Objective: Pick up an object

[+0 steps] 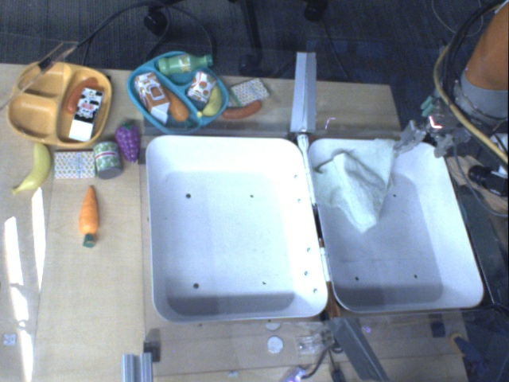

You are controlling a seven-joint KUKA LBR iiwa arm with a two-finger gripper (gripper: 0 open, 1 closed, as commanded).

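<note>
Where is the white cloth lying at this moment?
The white cloth lies in the right bin, bunched in its upper left part near the divider, with one corner stretching up toward the end effector.

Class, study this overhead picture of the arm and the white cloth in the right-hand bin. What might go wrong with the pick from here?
1. The white cloth is drawn up at one corner toward the gripper, while most of it lies in the right bin; so slight a hold may slip.
2. The lifted part sits near the bin's far rim, so the cloth may snag or drag over it.
3. White cloth on white bin gives poor contrast.
</note>
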